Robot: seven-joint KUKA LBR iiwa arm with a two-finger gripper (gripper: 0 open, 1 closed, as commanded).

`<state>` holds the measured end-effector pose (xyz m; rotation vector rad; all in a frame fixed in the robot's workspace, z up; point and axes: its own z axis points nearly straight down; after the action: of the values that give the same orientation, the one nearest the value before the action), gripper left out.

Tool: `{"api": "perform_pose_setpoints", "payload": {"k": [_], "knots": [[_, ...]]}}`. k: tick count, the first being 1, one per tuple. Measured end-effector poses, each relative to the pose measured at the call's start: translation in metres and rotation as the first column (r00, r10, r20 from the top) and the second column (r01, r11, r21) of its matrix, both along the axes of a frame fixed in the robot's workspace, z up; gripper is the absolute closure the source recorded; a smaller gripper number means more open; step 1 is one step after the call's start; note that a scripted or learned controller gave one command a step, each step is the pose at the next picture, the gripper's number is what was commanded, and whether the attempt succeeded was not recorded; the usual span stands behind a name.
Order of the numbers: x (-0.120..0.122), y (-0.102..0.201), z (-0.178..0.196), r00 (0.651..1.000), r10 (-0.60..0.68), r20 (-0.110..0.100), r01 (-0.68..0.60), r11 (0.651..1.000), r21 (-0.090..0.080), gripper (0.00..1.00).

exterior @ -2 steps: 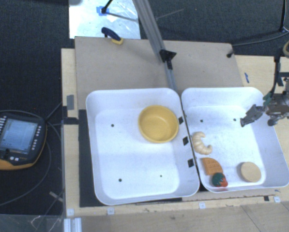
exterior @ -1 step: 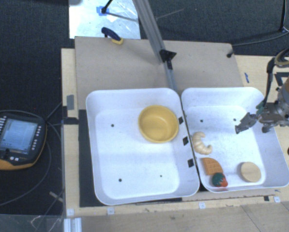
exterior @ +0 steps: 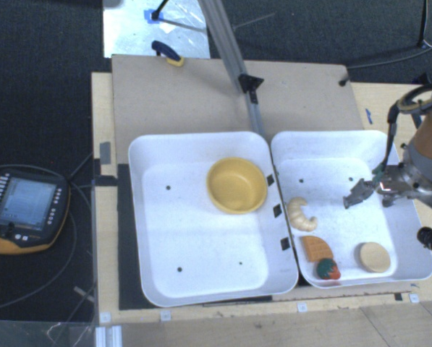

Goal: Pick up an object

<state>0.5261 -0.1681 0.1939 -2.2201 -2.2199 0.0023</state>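
1. Hovering over the right bin (exterior: pixel 418 255), the gripper (exterior: pixel 357 196) hangs above bare floor with nothing between its fingers; whether they are spread or pressed together I cannot tell.
2. A pale croissant-shaped piece (exterior: pixel 301 214) lies just beside it, lower left; a tan disc (exterior: pixel 374 256) sits below.
3. Risk, as I judge it: descending here would close on nothing, since neither lies under the tips.

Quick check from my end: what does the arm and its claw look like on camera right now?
The arm comes in from the right: a rounded grey body with a tan-orange band near the wrist. A dark cable loops along its upper side and runs down toward the wrist. The claw is dark grey metal, small and angular, at the end of a lighter grey mount, above the right bin. No markings are legible.
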Motion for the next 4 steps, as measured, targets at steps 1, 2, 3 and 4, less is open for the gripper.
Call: {"api": "perform_pose_setpoints", "payload": {"k": [1, 2, 3, 4], "knots": [[-0.009, 0.005, -0.055, 1.0, 0.0, -0.002, 0.0, 1.0, 0.001, 0.0], [-0.008, 0.004, -0.043, 1.0, 0.0, 0.004, 0.0, 1.0, -0.001, 1.0], [-0.009, -0.001, 0.001, 1.0, 0.0, 0.007, 0.0, 1.0, -0.002, 1.0], [-0.009, -0.001, 0.019, 1.0, 0.001, 0.005, -0.001, 1.0, -0.001, 1.0]]}}
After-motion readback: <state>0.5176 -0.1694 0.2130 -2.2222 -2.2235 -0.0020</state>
